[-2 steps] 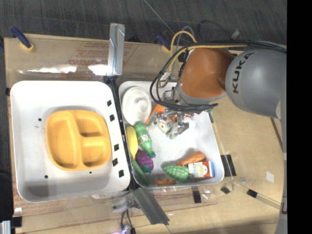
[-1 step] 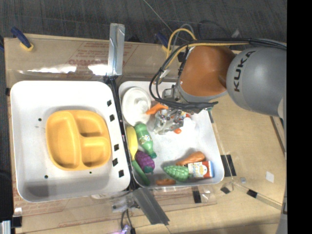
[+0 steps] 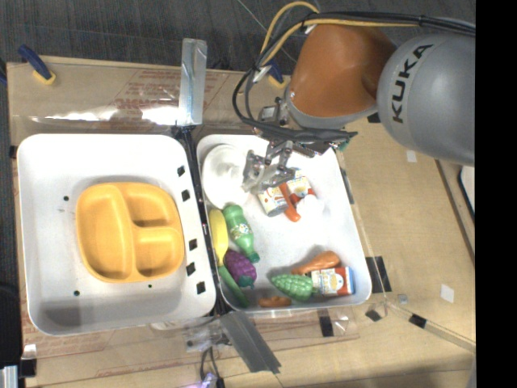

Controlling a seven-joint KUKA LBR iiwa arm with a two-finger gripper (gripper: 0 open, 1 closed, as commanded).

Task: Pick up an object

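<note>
My pincer (image 3: 273, 170) hangs over the upper part of the right bin (image 3: 349, 217), a little right of the frame's centre, with my grey arm and its orange band above it toward the upper right. Whether the pincer is parted or closed I cannot tell from this slant; the metal parts blur together, and I see nothing clearly gripped.

Just below the pincer, touching or nearly so, lies a small white and orange carton (image 3: 284, 196) with a red-orange piece beside it. To the upper left of the pincer a white round dish (image 3: 220, 170) rests in the bin's corner.

Lower along the bin's left wall sit a yellow banana (image 3: 218, 234), a green bottle (image 3: 241, 231) and a purple grape bunch (image 3: 241, 267). Near the bottom edge lie a green corn-like piece (image 3: 292, 286), an orange carrot (image 3: 317, 262) and another small carton (image 3: 331, 281), all well apart from the pincer.

The left bin (image 3: 48, 160) holds a yellow divided tray (image 3: 129, 231) at the left of the frame. Both bins sit on the desk (image 3: 404, 208).
</note>
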